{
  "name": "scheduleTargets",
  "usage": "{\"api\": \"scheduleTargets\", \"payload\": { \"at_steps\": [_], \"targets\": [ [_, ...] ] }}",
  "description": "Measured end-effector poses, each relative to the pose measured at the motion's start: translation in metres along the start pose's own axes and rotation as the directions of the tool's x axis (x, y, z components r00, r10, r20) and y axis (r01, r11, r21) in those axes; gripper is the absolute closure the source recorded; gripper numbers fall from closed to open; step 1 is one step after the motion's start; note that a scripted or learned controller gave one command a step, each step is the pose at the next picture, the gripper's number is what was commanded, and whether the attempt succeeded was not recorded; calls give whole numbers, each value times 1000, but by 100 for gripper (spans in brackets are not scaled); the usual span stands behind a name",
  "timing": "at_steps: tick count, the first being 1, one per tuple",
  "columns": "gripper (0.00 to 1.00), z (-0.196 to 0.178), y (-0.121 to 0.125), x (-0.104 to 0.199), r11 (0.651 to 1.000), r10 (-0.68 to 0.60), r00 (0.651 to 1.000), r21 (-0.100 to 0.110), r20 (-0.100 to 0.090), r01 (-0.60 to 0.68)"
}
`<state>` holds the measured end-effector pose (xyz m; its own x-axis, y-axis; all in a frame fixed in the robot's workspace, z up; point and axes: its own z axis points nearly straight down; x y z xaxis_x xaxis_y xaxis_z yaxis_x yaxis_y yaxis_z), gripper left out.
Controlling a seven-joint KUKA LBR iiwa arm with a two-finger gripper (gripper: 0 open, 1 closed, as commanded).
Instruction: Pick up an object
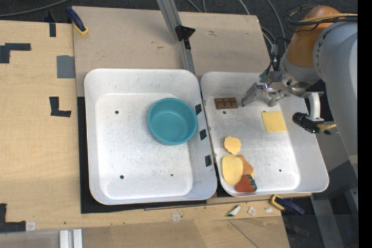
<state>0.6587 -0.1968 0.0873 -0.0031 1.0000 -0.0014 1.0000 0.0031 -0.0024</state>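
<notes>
**Target: yellow flat square, right bin**

My jaws point(268, 92) hang above the right bin point(308, 183); I cannot tell their state. The yellow square point(273, 121) lies flat just below them. It looks thin and light, probably stiff; I judge an edge grip necessary, slip likely.

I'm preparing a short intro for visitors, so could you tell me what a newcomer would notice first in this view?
Most striking is the teal bowl, alone in the left bin. Next comes the grey arm with its orange band, its gripper above the right bin near a yellow square and a brown bar. Yellow and red pieces cluster at that bin's front.
</notes>
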Motion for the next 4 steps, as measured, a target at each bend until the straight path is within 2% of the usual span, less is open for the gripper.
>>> {"api": "scheduleTargets", "payload": {
  "at_steps": [1,3,4],
  "targets": [
    [100,-11,1,0,1000,-2,1000,-2,1,2],
    [100,-119,-2,-7,1000,2,1000,-7,0,-2],
    [100,-116,-24,40,1000,-1,1000,0,-2,1]
  ]
}}
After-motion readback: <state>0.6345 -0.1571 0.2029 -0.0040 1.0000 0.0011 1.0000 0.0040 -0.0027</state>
